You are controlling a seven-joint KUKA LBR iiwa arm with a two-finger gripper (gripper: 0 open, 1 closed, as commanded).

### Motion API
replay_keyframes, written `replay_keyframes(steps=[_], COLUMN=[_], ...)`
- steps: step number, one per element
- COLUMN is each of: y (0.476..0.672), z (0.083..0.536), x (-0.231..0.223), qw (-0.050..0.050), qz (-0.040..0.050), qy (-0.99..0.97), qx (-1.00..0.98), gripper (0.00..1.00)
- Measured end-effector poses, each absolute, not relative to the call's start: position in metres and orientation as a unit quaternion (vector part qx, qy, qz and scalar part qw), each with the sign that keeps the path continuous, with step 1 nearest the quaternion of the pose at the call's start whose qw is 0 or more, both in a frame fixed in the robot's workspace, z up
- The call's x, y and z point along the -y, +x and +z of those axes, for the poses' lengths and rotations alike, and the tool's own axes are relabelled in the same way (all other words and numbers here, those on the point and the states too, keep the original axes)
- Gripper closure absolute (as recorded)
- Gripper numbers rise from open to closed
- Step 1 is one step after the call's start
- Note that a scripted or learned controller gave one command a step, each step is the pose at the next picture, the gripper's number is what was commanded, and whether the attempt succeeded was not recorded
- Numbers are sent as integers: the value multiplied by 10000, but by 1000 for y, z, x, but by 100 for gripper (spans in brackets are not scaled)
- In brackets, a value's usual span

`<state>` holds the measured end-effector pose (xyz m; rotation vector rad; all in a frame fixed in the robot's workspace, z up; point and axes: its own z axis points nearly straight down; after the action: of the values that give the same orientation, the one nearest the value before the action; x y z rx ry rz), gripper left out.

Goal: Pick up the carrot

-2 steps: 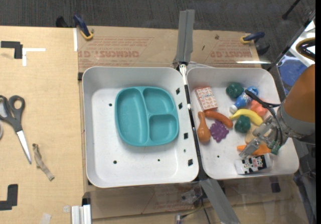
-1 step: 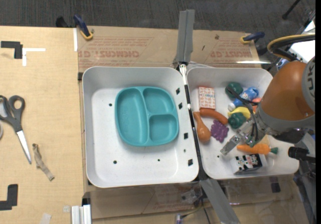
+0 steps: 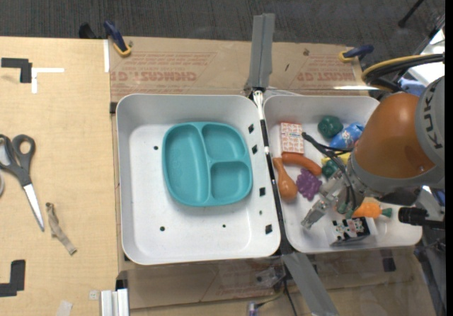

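Carrot (image 3: 371, 209) near right bin's (image 3: 311, 242) front wall, perhaps under arm (image 3: 393, 143).

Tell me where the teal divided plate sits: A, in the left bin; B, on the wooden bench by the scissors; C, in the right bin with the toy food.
A: the teal divided plate lies flat inside the left bin, apart from the toy food in the right bin.

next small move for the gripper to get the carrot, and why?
Probably shift the gripper toward the view's right and align it over the carrot. The carrot lies by the right bin's front-right area, partly under the arm, while the fingers sit to its left over bare bin floor, near the purple grapes, holding nothing visible.
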<state>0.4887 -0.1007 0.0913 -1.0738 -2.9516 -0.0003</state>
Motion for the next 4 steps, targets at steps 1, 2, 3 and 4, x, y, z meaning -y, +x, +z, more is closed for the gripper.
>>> replay_keyframes(steps=[1,2,3,4], y=[508,487,488,488], z=[160,106,115,115], x=[199,199,199,199], qw=[-13,-56,-54,-54], qz=[2,-7,-8,-8], qy=[-4102,-3966,-3954,-3955], qx=[9120,9180,9185,9185], gripper=[0,0,100,0])
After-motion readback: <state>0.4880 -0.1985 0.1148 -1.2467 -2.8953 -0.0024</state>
